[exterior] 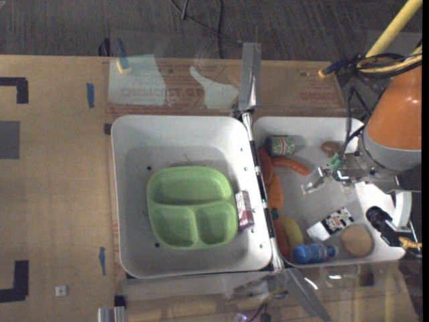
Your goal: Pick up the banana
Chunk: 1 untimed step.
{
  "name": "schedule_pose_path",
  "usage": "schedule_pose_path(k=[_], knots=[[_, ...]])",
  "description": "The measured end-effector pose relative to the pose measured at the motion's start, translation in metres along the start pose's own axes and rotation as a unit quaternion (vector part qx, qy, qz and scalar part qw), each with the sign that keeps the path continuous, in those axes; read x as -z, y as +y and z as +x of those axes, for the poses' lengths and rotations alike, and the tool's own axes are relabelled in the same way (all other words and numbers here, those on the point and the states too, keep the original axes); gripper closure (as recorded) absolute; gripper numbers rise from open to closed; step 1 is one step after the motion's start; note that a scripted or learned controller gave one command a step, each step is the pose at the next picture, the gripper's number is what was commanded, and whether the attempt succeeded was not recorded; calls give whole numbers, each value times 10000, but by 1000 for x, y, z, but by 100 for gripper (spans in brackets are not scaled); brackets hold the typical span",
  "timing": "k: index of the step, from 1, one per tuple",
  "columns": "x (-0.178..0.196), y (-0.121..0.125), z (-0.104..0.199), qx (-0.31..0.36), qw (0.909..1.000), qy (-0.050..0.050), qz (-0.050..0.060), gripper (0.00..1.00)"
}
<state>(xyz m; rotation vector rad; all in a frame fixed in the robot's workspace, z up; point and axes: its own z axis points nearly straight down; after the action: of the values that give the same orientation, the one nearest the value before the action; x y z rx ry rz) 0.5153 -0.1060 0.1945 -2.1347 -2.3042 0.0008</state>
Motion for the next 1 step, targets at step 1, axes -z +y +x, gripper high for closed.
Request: schedule_pose_path(k=[1], knots=[[-88,-35,-37,-745,9972,-7,-13,0]])
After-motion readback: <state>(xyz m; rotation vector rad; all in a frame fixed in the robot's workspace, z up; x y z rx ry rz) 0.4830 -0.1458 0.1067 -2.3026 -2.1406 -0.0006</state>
